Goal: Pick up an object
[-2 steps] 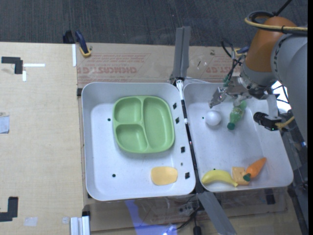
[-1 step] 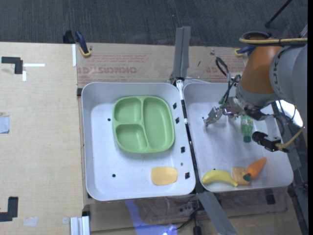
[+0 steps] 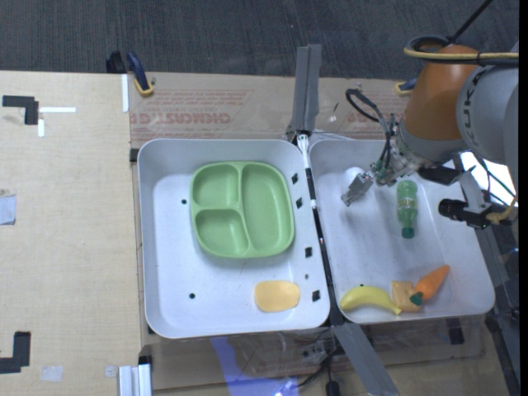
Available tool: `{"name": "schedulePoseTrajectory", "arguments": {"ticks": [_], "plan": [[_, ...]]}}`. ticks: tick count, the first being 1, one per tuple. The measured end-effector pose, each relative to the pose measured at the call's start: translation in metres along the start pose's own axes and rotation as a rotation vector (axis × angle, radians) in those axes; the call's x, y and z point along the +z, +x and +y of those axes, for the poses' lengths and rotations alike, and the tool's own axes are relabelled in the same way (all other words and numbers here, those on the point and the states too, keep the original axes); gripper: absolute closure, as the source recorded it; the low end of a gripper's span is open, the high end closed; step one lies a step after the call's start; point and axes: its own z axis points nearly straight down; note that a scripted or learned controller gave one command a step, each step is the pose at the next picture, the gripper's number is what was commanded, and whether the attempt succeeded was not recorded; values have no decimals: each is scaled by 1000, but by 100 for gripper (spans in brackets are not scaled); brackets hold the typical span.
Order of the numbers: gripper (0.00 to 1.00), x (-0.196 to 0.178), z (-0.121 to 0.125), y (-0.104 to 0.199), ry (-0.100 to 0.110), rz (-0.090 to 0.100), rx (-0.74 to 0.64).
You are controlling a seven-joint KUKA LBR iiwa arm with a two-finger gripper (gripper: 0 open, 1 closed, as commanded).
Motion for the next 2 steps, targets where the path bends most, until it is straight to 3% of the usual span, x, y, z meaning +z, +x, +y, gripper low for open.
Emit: {"name": "schedulePoseTrajectory", "arguments": {"ticks": [1, 2], "plan": [[0, 17, -51, 20, 2, 2, -166], [0, -83, -70, 57, 2, 1, -56]]}}
